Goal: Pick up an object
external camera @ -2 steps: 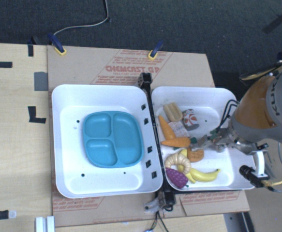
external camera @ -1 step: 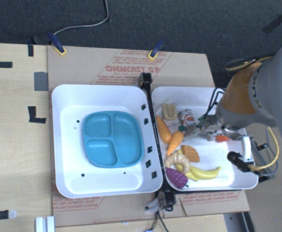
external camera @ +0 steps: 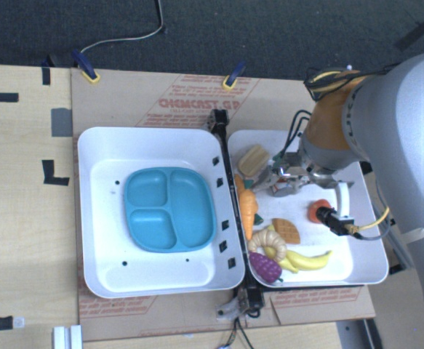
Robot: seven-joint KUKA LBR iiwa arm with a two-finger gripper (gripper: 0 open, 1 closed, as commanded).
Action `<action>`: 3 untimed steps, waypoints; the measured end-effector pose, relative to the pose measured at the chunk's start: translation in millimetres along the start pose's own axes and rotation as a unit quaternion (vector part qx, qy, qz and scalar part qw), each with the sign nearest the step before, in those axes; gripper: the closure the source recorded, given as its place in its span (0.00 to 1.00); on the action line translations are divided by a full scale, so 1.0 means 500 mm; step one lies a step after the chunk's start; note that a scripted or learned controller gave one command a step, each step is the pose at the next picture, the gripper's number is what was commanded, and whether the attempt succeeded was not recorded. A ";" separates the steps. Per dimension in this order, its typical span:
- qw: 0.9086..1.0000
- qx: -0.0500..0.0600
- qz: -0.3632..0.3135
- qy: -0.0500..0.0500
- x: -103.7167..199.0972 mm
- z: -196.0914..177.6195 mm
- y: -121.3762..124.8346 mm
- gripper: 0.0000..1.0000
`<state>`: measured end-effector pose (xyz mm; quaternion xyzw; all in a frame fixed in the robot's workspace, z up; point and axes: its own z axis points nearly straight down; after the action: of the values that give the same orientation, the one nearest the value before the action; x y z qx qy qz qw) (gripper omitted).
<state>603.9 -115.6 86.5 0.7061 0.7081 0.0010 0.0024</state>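
The small tan bread-shaped toy [external camera: 253, 161] sits near the top left corner of the right white bin [external camera: 368, 267], just beside the wall between the two bins. In the one camera view we see the gripper [external camera: 284, 180] low in that bin, close to the right of the bread toy. We cannot tell how wide it is set, and we see nothing held in it.

We think the bread toy is light, hard and a bit slick, so we would pinch it across its short sides.

Below lie a long orange toy carrot [external camera: 248, 211], a yellow toy banana [external camera: 308, 259], purple toy grapes [external camera: 266, 269] and a red round toy [external camera: 318, 211]. The left white bin [external camera: 102, 267] holds a blue plastic plate with three parts [external camera: 169, 208].
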 end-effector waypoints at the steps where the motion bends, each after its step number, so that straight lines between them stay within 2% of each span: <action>1: 1.000 0.002 0.000 0.000 0.036 0.003 0.120 0.00; 2: 1.000 0.001 0.001 0.000 -0.003 0.000 0.024 0.00; 3: 1.000 0.004 0.001 0.000 0.028 0.003 0.081 0.00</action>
<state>644.5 -101.3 85.4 0.7069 0.7073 -0.0022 -0.0003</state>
